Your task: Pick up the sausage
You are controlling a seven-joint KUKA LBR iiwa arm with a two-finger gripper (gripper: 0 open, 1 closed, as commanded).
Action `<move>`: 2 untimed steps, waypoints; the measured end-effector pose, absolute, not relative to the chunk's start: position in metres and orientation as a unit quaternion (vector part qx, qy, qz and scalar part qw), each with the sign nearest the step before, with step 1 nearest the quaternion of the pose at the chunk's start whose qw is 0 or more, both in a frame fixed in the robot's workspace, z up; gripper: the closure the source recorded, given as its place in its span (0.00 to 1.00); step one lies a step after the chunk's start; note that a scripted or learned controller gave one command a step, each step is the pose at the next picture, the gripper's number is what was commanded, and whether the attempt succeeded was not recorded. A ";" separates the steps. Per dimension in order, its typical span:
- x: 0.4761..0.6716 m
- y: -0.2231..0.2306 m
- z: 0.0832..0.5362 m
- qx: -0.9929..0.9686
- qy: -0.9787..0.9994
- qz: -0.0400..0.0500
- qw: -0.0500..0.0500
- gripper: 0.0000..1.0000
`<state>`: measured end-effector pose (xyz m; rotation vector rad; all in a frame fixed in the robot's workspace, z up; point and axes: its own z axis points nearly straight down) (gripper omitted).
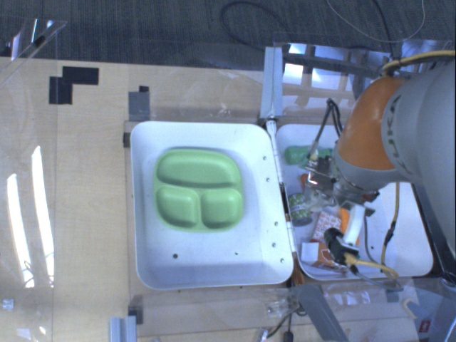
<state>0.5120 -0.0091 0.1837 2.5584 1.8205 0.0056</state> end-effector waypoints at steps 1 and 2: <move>0.532 0.025 0.243 0.793 0.609 0.001 0.001 1.00; 0.566 -0.021 0.260 0.766 0.642 0.001 0.002 1.00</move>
